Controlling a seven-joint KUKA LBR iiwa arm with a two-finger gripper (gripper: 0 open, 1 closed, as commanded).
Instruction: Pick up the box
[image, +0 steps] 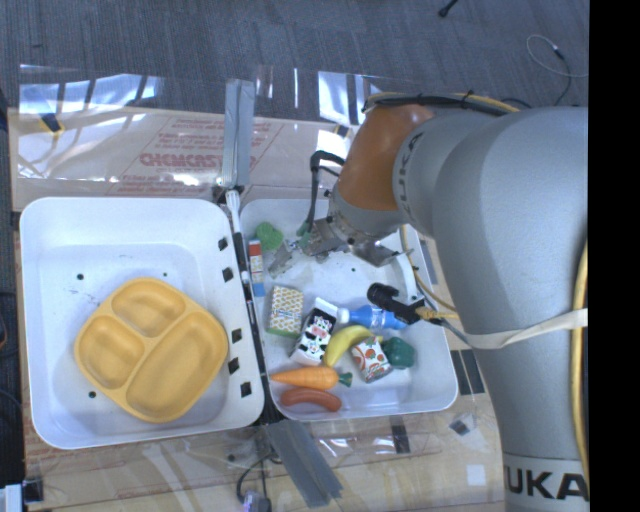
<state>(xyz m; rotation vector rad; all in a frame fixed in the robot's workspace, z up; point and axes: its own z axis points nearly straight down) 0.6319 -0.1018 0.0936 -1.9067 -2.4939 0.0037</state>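
The grey arm (500, 250) is looming nearest, its gripper (300, 245), whose spread I cannot tell, hovering at twelve o'clock of the box (285, 309), probably light, stiff card, lying flat in the right bin (440, 385), best pinched across its narrow sides.
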